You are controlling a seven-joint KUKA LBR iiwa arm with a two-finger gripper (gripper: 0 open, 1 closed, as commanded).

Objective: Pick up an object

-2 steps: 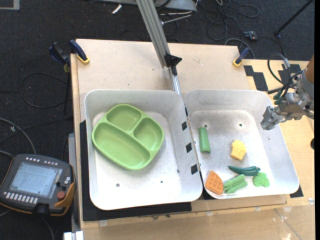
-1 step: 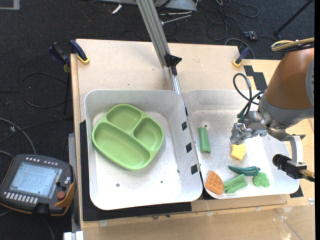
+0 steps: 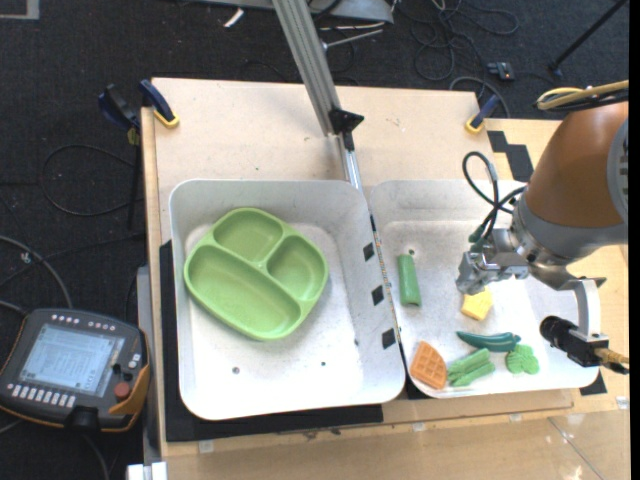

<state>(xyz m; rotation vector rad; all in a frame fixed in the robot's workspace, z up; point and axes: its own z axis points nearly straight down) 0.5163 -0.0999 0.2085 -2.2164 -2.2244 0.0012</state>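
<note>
My gripper (image 3: 473, 280) hangs low over the right bin (image 3: 430, 208), near its middle right. Just below it in the view lies a small yellow block (image 3: 477, 307), close to or touching the gripper's tip. A green cylinder (image 3: 409, 279) lies to the gripper's left. Along the bin's front edge are a dark green pepper (image 3: 488, 340), an orange waffle piece (image 3: 429, 365), a light green vegetable (image 3: 470, 369) and a green broccoli-like piece (image 3: 522, 360).
The left bin (image 3: 200, 378) holds a green divided plate (image 3: 257, 271). A metal pole (image 3: 312, 58) slants down to the ridge between the bins. A teach pendant (image 3: 70, 366) lies off the bench at lower left. Clamps (image 3: 160, 106) grip the bench's back corners.
</note>
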